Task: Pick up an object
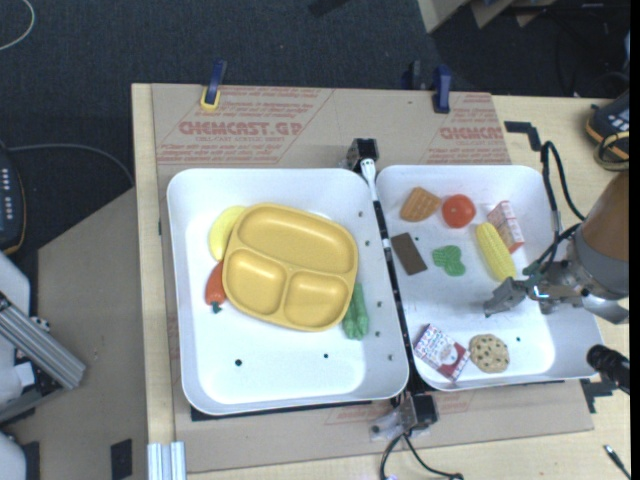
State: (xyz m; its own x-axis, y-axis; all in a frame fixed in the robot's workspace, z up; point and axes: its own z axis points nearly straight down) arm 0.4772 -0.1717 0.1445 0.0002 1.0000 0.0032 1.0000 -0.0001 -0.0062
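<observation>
My gripper (503, 298) hangs over the right side of the right bin (530, 368), open with nothing between its fingers. It is just below the yellow corn cob (494, 250) and above the cookie (488, 352). Also in this bin are a green broccoli piece (449, 260), a brown chocolate bar (408, 253), a red tomato (458, 211), an orange wedge (420, 205), a pink and white packet (505, 223) and a red and white packet (438, 351).
The left bin (270, 368) holds a yellow divided plate (289, 266), with a yellow piece (222, 230) and a red-orange piece (215, 286) at its left and a green piece (356, 315) at its right. A black divider (385, 258) runs between the bins.
</observation>
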